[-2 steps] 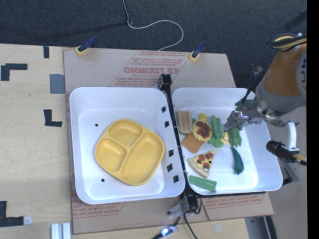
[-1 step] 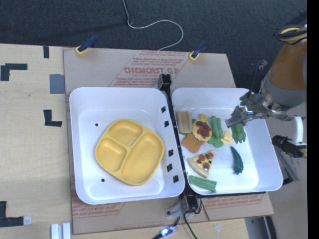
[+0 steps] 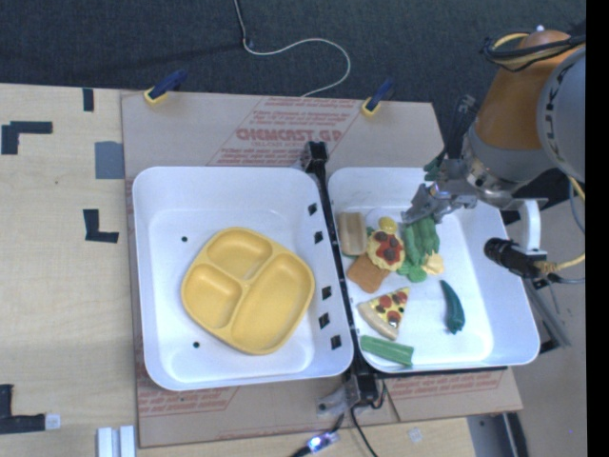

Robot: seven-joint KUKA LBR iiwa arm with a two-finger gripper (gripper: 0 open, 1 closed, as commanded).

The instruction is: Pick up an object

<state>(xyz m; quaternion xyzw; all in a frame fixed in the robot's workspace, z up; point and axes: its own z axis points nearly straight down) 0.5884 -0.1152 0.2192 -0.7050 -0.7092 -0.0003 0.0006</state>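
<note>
The right bin (image 3: 495, 350) holds toy food: a pizza slice (image 3: 384, 313), a round pizza-like piece (image 3: 387, 248), a brown cookie (image 3: 366, 273), a tan bread piece (image 3: 351, 232), a leafy green vegetable (image 3: 420, 247), a dark green pepper (image 3: 451, 307) and a green bean pod (image 3: 388, 351). My gripper (image 3: 423, 206) hangs over the upper middle of this bin, just above the leafy green vegetable and the round piece. Nothing shows between its fingers.
The left bin (image 3: 157, 198) carries a yellow divided plate (image 3: 248, 289). Both bins rest on a cardboard sheet (image 3: 276, 131) held by clamps. A white cable (image 3: 285, 46) loops behind it. The arm's orange band (image 3: 514, 103) rises at the right.
</note>
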